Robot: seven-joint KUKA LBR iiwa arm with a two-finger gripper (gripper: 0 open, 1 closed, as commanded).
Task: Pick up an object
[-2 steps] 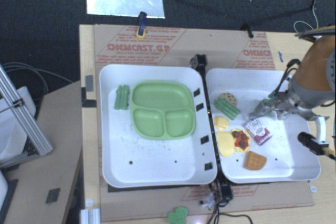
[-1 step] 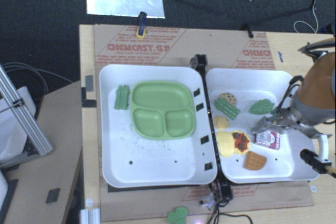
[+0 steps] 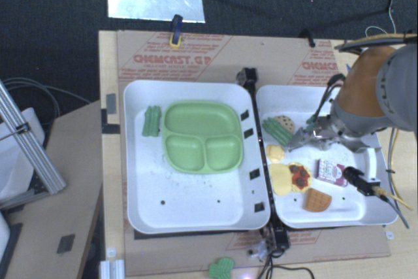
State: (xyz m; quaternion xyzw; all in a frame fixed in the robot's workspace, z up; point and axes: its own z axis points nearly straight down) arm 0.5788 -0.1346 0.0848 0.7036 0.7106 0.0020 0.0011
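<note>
Gripper [image 3: 305,138] low in right bin [image 3: 375,209], finger state impossible to tell; nearest candidate, yellow toy piece [image 3: 275,153], just at its seven o'clock; judged light, rigid, slick plastic; best pinched across narrow sides.

A pale green divided plate [image 3: 201,138] sits in a white bin [image 3: 137,206]; a brown speckled cookie [image 3: 284,122] lies in the right bin [image 3: 353,212].

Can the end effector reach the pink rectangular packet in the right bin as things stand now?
Probably yes. The end effector hovers in the same right white bin, and the pink rectangular packet lies flat nearby with nothing on top of it.
</note>
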